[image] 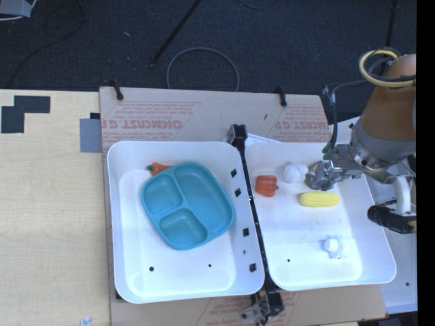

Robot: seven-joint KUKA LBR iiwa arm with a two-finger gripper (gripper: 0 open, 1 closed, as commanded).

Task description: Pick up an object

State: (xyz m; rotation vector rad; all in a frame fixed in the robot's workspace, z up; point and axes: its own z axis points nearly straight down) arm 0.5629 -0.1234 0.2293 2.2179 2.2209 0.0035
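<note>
Corn [319, 199] is my likely pick: yellow cob lying in the right bin [380, 270], just below the gripper [321, 176] as the camera sees it, a touch toward the near edge. Its long axis runs left-right across the frame, roughly along the line of the arm's reach from the right. My read is that the coming move is a short drop toward the near side, and the wrist may need turning so the jaws close across the cob, not along it.

Gripper sits low over the right bin's far half. I can't tell from this angle whether it's open or closed; too small and dark. Nothing visibly held.

Other stuff in the right bin: white round object [293, 173] just left of the gripper, near but apart; orange-red pepper-like piece [266, 185] further left by the divider; small white lumpy item [332, 246] well toward the near side, past the corn.

Left bin [136, 277]: blue three-compartment tray [187, 204], compartments bare, with an orange object [158, 168] poking out at its far-left edge. All well away from the gripper.
</note>
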